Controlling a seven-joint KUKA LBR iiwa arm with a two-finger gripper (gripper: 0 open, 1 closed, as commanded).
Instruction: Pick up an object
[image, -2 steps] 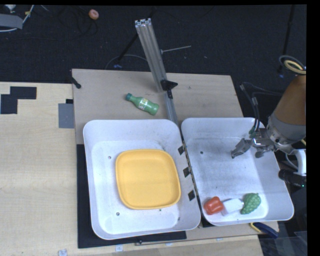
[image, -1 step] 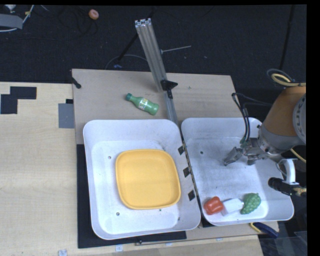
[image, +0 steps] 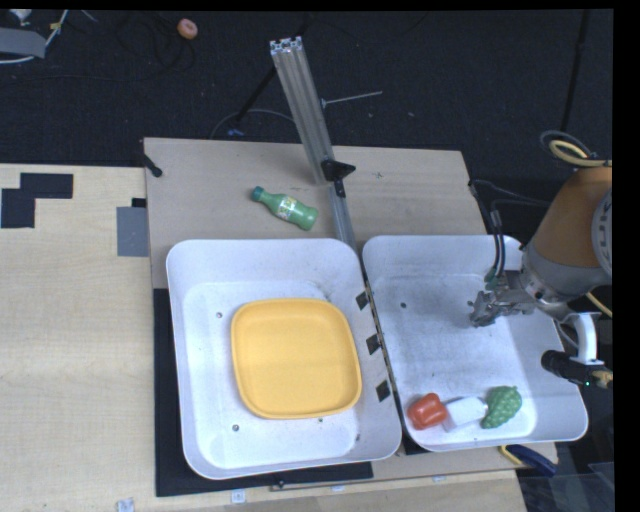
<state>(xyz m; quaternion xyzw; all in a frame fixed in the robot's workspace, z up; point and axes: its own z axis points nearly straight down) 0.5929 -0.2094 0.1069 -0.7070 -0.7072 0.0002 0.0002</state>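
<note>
The gripper (image: 487, 308) hangs low over bare floor in the right bin (image: 430, 262), well apart from the red pepper (image: 428, 410), white block (image: 464, 412) and green grapes (image: 502, 405) clustered at its near edge.

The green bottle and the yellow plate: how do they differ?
The bottle lies on its side on the bare bench, behind the bins; the plate sits flat inside the left bin. The bottle is slim and much smaller; the plate is broad and squarish. The bottle is green with a pale label; the plate is plain yellow. Both lie left of the gripper.
</note>
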